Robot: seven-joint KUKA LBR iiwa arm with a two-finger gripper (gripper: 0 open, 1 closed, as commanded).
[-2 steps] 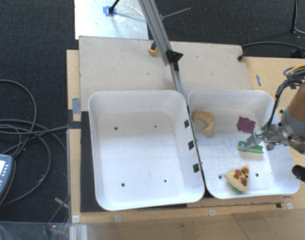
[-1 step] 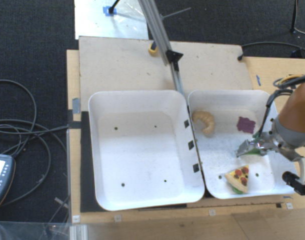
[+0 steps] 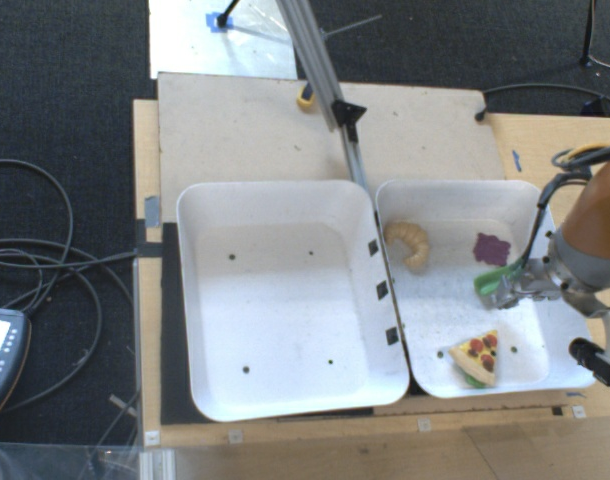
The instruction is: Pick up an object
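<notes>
Several toy foods lie in the right bin. A tan croissant rests near its left wall. A purple piece sits toward the back right, and a pizza slice lies near the front. A green piece is at mid right, touching the tip of my gripper. The gripper reaches in low from the right edge, just over the bin floor. Whether the green piece is actually gripped is hidden by the gripper body.
The left bin stands beside the right one, divided by a shared wall with black tabs. A slanted metal pole crosses above the bench's back. The arm's orange band overhangs the right bin's right rim.
</notes>
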